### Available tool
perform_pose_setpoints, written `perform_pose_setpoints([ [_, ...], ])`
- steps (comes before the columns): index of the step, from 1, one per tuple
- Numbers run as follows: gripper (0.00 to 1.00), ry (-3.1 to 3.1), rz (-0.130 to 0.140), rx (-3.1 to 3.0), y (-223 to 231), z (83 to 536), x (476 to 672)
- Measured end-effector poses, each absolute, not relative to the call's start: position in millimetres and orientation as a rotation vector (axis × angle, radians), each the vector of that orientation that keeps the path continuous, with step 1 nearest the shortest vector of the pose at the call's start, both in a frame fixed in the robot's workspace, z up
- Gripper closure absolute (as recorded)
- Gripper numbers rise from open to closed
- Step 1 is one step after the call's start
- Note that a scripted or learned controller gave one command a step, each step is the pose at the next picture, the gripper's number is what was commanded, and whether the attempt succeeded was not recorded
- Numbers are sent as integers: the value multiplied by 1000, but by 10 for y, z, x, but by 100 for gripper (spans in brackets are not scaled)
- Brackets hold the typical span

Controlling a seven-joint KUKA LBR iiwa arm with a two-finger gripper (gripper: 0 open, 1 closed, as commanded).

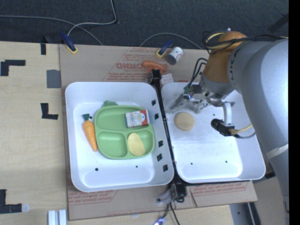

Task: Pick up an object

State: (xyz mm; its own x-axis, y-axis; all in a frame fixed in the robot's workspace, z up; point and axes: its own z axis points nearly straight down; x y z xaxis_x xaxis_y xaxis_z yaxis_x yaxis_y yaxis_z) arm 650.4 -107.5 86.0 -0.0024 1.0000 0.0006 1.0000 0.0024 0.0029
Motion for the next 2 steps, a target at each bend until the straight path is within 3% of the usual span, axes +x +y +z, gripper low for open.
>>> perform_pose_setpoints([
  [1,0,2220,1,2218,-946,863,6192],
  [2,100,2221,1,2218,-944,960,6194],
])
